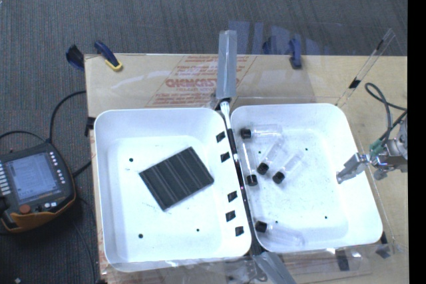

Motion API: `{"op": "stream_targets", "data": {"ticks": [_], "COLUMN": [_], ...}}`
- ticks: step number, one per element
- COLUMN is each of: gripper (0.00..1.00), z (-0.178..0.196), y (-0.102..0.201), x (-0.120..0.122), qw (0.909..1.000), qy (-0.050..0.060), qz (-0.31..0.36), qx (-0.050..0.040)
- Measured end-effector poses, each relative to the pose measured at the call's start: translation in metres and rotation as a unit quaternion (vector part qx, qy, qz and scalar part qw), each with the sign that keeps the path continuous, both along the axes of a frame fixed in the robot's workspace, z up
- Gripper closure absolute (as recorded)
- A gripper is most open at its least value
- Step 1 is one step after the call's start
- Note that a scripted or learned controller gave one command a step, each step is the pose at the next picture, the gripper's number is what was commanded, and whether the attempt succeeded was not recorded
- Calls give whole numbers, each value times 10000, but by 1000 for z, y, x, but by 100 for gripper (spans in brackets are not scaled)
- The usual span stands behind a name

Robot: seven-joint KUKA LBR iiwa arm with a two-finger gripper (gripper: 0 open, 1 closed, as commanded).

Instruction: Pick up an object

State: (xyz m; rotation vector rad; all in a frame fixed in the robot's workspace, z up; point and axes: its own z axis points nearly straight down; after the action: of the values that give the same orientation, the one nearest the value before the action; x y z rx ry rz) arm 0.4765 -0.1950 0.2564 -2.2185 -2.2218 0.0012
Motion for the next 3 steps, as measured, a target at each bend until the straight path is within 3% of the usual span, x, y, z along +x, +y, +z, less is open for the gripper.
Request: {"op": "stream_targets", "data": {"ticks": [1,2,3], "gripper": [0,0,0], "z": [-88,-102,-166], "y": [56,101,98], "x": [64,122,159], "qw": [9998,9957,9939], "qy": [7,-2,-27], "qz": [219,924,1105], "qx": [6,2,-44]}}
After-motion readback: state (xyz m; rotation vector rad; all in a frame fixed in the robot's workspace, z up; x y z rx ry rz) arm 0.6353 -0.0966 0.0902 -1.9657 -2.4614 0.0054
